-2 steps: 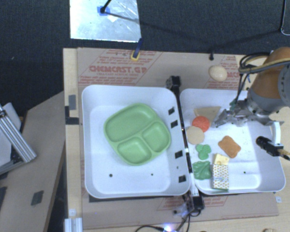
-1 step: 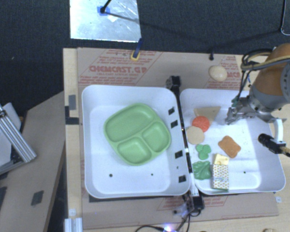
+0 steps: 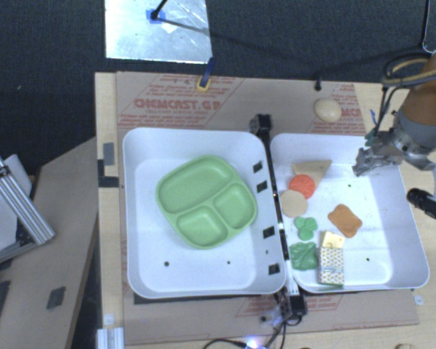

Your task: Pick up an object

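Dark carpet is surrounding the bench (image 3: pixel 225 97), and we are looking down on two white bins sitting side by side on it. We are seeing the left bin (image 3: pixel 142 195) holding a green divided plate (image 3: pixel 206 201), tilted across its middle. We are finding the small items gathering along the left side of the right bin (image 3: pixel 392 227): a tan wedge (image 3: pixel 312 169), a red disc (image 3: pixel 302 185) and a beige disc (image 3: pixel 293 204) touching it, two green pieces (image 3: pixel 304 242), a yellow packet (image 3: pixel 332 260) and a brown piece (image 3: pixel 344 219). Toward the right edge of the frame, the gripper (image 3: pixel 365 163) is hanging over the right bin's upper right part, well apart from the items, carrying nothing; we cannot tell how it is set. A pale egg-like object (image 3: pixel 328 110) is lying on the bench above that bin.
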Controlling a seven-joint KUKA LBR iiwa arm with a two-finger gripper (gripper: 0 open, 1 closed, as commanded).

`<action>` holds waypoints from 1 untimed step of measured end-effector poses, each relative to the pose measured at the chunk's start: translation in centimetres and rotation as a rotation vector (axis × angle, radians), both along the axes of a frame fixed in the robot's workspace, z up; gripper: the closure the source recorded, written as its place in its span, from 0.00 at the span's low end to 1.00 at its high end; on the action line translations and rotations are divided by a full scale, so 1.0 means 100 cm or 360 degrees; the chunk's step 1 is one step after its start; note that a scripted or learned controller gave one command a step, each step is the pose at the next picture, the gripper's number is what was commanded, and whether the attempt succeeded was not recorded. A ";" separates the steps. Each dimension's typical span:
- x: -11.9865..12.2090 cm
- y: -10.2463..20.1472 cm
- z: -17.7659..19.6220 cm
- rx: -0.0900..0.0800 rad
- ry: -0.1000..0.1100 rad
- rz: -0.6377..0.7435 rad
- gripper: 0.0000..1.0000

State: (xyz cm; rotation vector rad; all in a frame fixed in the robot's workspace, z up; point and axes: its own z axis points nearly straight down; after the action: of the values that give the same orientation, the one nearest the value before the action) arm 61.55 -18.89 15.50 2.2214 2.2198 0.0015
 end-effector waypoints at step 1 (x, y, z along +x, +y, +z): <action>-0.003 0.002 0.062 -0.0002 -0.0005 0.0007 1.00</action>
State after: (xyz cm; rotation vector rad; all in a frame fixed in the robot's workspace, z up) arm 61.28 -18.69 21.75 2.2144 2.2226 0.0036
